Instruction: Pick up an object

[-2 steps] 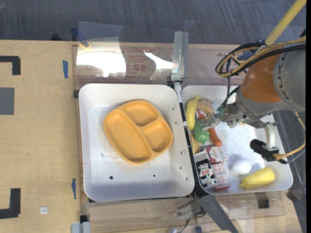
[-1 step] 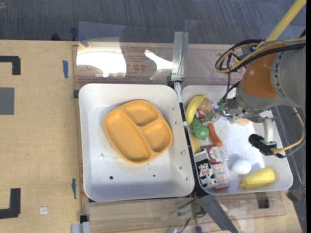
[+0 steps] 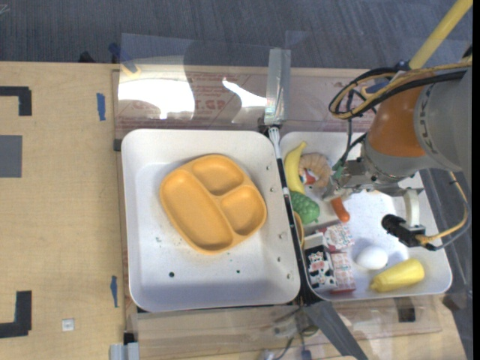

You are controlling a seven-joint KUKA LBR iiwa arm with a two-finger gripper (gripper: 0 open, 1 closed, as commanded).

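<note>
My gripper (image 3: pixel 343 180) reaches into the right bin (image 3: pixel 435 276) from the right, below the orange band of the arm (image 3: pixel 397 130). It hovers over the bin's upper middle, just right of a tan round pastry-like item (image 3: pixel 315 167) and just above a small red-orange piece (image 3: pixel 341 210). A yellow banana (image 3: pixel 294 163) and a green item (image 3: pixel 305 207) lie along the bin's left wall. Lower down are a white egg (image 3: pixel 371 258), a yellow lemon-shaped item (image 3: pixel 397 274) and small printed cartons (image 3: pixel 328 259).
The left bin (image 3: pixel 142 276) holds an orange divided plate (image 3: pixel 213 201). A metal divider (image 3: pixel 276 88) stands behind the gap between the bins. Cables and a black fitting (image 3: pixel 401 229) hang off the arm over the right bin's right side.
</note>
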